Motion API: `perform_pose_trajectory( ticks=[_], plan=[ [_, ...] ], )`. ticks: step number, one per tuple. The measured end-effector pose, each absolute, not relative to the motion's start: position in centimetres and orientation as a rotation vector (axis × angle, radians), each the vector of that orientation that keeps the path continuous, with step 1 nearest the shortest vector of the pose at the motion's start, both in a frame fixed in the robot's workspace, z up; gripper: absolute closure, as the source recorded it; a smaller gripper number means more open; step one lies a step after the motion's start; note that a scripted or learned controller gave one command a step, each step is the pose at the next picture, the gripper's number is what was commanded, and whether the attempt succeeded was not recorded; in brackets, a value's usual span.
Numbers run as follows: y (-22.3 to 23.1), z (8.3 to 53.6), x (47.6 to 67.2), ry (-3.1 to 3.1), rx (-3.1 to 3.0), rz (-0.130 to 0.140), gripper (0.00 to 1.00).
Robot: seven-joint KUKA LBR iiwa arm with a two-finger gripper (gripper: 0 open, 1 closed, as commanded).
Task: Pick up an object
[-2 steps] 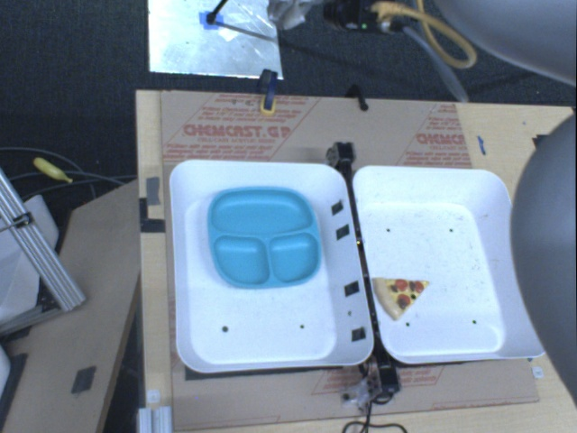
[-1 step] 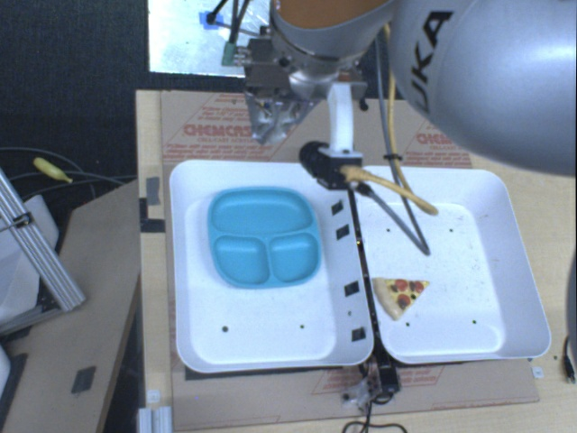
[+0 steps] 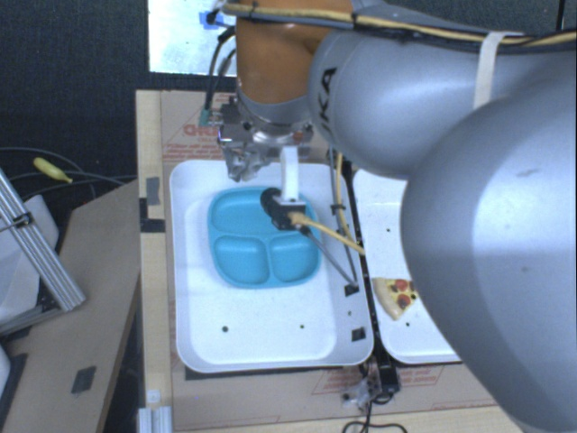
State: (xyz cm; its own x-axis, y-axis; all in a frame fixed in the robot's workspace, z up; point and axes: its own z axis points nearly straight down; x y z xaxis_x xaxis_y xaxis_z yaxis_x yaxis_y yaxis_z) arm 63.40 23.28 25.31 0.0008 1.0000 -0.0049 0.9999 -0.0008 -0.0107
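Camera view gives me the gripper (image 3: 242, 165) hanging at the far side of the left bin (image 3: 261, 332), just above the far rim of a blue divided plate (image 3: 248, 242) that lies flat in that bin's far half. I cannot tell how far the gripper is open or whether it has hold of anything. In the right bin (image 3: 415, 336) a small pizza slice (image 3: 397, 298) lies near the left wall, well apart from the gripper.

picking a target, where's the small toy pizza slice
Camera view: the small toy pizza slice lies in the right white bin by its left wall, right of the blue divided plastic plate.
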Motion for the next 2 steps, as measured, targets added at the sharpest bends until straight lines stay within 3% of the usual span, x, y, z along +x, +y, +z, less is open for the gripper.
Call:
perform_pose_trajectory(
  ticks=[1, 2],
  plan=[
    [23.6, 30.5, 55.0, -2.227, -2.213, -0.003, 1.00],
    [18.6, 27.2, 48.4, -2.216, -2.222, 0.010, 1.00]
  ],
)
